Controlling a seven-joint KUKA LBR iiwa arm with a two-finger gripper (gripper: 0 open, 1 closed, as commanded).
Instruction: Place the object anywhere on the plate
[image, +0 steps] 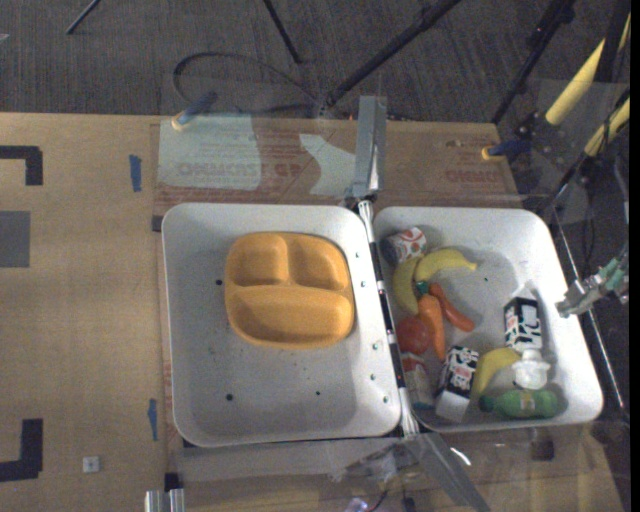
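Observation:
An orange plate with three compartments lies in the left bin, toward its back, with nothing on it. The right bin holds several toy foods: a yellow banana, an orange carrot, a red tomato, a cow-patterned carton and a green gherkin. My gripper shows as a small pale shape at the right bin's right rim, beyond the carton and apart from every item. Nothing is seen in it.
A second banana, another carton and a small patterned can crowd the right bin's left half. A metal divider runs between the bins at the back. Clamps and stands sit at the far right.

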